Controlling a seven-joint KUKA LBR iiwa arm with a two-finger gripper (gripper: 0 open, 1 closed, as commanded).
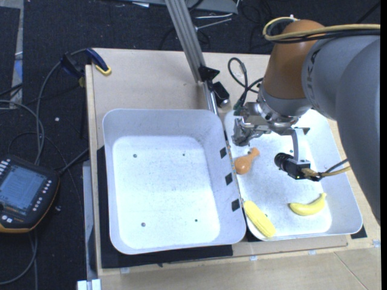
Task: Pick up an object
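Observation:
In the right bin (338, 222) lie three things: an orange drumstick-shaped toy (245, 161) near the left wall, a yellow corn cob (259, 219) at the front left, and a yellow banana (308, 205) toward the front right. My gripper (242, 134) hangs from the grey arm with the orange band, at the bin's back left. Its tips are just above and behind the orange toy. Nothing shows between the fingers.
The left bin (163, 180) stands beside the right one, and their walls meet in the middle. A metal post (187, 35) slants up behind the bins. Black cables and a small black fitting (290, 165) hang off the wrist over the right bin.

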